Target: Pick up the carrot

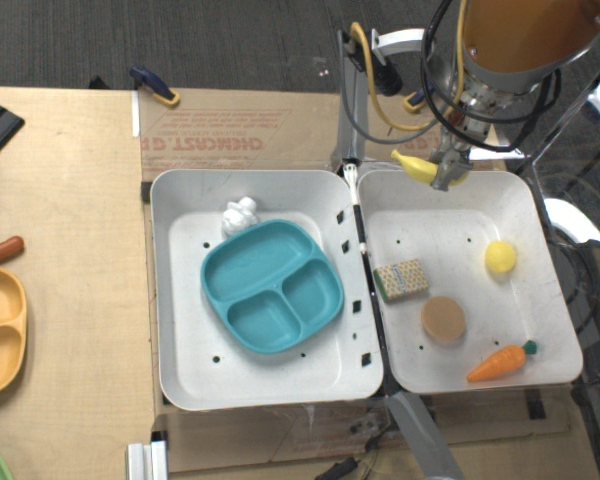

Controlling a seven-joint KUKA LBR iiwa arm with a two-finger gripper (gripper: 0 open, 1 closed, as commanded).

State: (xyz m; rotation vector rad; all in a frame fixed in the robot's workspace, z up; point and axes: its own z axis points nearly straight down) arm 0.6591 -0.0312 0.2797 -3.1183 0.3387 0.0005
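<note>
The orange carrot (498, 362) with a green top lies in the front right corner of the right bin (555, 268), close to the front wall. My gripper (446, 175) hangs over the bin's back rim, far from the carrot. Its fingers are closed on one end of a yellow banana-shaped toy (414, 165), which sticks out to the left above the rim.
In the right bin also lie a yellow lemon (500, 257), a tan round disc (444, 320) and a patterned block (401, 279). The left bin (170, 268) holds a teal divided plate (272, 286) and a small white object (240, 214). An orange plate (0, 333) sits at far left.
</note>
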